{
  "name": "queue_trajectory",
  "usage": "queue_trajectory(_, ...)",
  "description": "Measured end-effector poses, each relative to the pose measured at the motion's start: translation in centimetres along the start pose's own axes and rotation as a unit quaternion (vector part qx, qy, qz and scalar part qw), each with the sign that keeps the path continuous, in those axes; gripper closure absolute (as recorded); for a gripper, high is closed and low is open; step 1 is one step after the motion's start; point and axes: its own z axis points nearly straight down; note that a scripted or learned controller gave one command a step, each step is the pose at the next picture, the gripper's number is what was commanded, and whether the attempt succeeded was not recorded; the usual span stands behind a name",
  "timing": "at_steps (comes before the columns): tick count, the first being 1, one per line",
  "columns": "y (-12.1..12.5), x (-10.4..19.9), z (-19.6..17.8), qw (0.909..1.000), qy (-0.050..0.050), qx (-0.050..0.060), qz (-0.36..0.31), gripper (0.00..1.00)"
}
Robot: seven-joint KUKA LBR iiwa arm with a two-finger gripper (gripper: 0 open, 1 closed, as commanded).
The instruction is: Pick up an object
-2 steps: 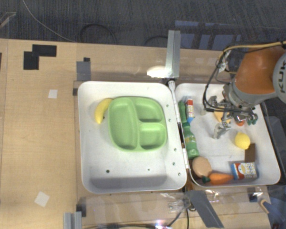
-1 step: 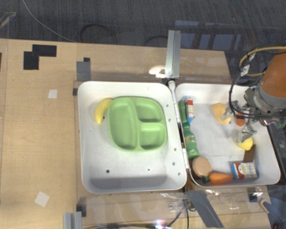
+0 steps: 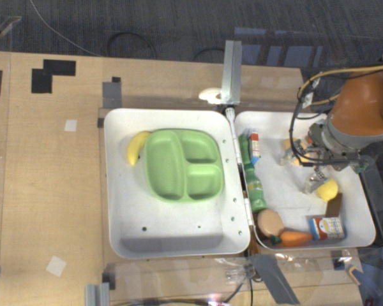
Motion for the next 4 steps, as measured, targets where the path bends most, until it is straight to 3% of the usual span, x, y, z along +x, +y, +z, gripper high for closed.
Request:
queue_trajectory(1, 2.4, 4.3, -0.1, 0.9998, -0.002, 0.002, 0.020, 0.00)
queue_trajectory(2, 7.4, -0.1, -0.1, 0.9997, -0.004, 0.002, -0.024, 0.00)
queue_trajectory(3, -1.5, -2.0, -2.8, 0.9989, -0.002, 0.003, -0.047, 0.00)
queue_trajectory(4, 0.5, 0.8, 0.0, 0.9988, -0.002, 0.002, -0.048, 0.00)
